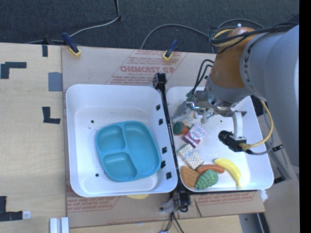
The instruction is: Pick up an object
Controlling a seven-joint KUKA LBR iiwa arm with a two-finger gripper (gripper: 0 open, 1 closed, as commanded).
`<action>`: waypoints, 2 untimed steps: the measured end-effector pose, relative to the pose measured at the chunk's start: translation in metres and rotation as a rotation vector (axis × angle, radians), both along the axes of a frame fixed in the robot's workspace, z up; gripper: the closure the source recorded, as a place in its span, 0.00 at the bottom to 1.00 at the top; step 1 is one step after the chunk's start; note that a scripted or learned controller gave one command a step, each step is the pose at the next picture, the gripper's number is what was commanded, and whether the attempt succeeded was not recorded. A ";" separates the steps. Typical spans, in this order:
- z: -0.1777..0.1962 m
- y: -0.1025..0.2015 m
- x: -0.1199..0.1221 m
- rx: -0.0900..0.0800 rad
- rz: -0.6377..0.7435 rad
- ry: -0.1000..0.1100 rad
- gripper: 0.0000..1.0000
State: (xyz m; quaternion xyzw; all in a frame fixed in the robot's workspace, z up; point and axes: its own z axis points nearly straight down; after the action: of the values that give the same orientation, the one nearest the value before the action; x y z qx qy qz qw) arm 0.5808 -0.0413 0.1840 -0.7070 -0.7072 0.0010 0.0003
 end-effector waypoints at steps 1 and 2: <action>0.000 -0.013 -0.010 0.000 0.000 0.000 0.00; 0.000 -0.009 -0.001 0.001 0.001 0.000 0.00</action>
State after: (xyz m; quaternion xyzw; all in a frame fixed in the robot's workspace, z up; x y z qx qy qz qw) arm 0.5802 -0.0500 0.1838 -0.7067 -0.7075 0.0008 0.0007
